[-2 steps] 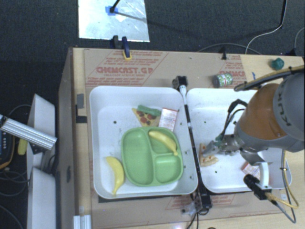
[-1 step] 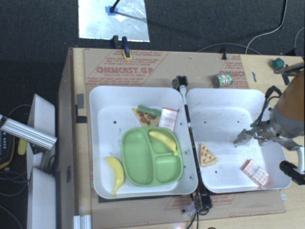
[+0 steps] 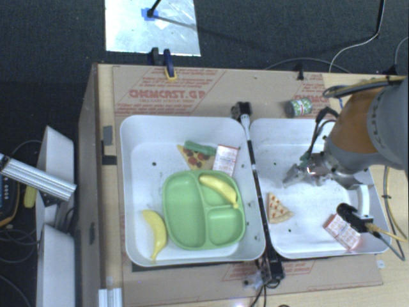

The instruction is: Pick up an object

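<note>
In the camera view the claw (image 3: 305, 171) hangs over the right bin (image 3: 281, 136); I cannot tell how wide it stands, and nothing shows inside it. The nearest pizza slice (image 3: 277, 208) lies at about seven o'clock from the claw, near but apart. Pizza slices: two, the second one (image 3: 195, 153) in the left bin (image 3: 144, 133). Bananas: two, one (image 3: 219, 188) on the green tray (image 3: 192, 219), one (image 3: 155, 233) beside it. Packets: two (image 3: 225, 159) (image 3: 342, 230). One can (image 3: 299, 107) lies on the desk (image 3: 268, 85).
</note>
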Robot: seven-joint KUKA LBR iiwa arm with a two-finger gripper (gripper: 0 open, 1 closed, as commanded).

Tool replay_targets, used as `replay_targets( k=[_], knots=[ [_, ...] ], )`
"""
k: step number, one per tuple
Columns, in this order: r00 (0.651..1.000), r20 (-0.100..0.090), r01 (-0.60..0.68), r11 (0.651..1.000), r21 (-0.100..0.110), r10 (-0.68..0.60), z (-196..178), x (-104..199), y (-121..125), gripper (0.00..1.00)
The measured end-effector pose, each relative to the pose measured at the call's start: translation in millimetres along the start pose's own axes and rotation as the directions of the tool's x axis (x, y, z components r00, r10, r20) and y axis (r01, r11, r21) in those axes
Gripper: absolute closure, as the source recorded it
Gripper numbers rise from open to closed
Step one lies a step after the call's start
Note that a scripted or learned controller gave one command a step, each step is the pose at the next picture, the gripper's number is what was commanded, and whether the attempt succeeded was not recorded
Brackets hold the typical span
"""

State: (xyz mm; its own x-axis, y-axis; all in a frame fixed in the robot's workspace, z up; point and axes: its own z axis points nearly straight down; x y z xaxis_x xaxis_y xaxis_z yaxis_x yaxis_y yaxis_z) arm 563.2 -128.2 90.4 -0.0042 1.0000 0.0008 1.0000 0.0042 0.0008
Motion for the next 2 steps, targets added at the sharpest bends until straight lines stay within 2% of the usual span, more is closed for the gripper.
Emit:
replay_targets(
  k=[1,2],
  knots=[
    [1.0,0.004,0.0,1.0,-0.005,0.0,-71,-59,106,0.0],
    [1.0,0.001,-0.001,1.0,0.0,0.001,6,-31,11,0.0]
  ],
)
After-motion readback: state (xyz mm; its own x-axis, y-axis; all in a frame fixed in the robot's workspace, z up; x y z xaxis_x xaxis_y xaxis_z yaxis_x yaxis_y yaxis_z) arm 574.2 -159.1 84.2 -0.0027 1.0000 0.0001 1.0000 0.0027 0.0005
